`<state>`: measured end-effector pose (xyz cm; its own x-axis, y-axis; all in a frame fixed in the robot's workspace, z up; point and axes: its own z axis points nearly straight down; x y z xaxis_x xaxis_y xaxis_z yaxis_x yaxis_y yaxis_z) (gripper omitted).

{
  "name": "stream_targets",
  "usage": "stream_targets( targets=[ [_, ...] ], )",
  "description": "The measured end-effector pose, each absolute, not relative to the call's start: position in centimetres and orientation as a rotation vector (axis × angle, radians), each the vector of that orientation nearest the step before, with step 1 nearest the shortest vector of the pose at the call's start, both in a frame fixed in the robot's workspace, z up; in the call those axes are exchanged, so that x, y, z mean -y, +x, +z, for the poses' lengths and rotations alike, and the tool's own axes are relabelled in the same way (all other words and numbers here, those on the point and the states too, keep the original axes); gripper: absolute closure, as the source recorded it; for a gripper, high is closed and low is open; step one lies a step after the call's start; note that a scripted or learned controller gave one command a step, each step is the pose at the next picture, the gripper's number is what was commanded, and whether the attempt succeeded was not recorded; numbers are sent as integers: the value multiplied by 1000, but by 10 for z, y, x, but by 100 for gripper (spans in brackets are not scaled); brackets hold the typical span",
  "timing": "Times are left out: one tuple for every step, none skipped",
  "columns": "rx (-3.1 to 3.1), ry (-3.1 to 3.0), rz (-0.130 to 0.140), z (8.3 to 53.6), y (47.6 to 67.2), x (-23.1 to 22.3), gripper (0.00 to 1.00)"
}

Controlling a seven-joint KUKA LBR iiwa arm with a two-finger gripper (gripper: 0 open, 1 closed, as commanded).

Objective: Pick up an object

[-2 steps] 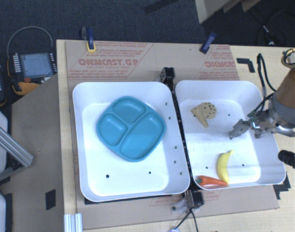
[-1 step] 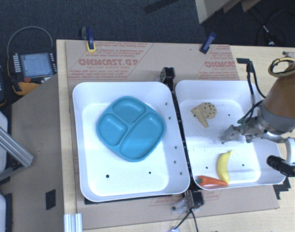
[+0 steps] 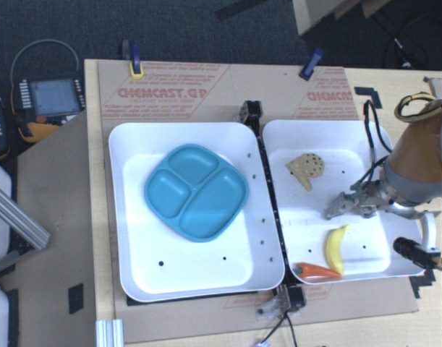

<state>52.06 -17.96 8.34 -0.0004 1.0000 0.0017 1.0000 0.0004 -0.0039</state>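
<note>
My gripper hangs low in the right bin, near its middle, and reaches in from the right under the orange-banded wrist. A yellow banana lies just below it, apart from it. An orange carrot rests against the bin's front wall beside the banana. A tan, speckled cookie-shaped piece lies above and to the left of the gripper. I see nothing held in the gripper.
The left bin holds a blue divided plate. A black divider with clamps runs between the bins. Black cables hang by the arm at the right bin's far corner.
</note>
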Motion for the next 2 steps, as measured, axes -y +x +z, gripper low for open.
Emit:
stream_targets(
  targets=[
    [2221, -2221, 0, 95, 521, 180, 100],
    [2224, -2222, 0, 145, 531, 175, 100]
  ],
)
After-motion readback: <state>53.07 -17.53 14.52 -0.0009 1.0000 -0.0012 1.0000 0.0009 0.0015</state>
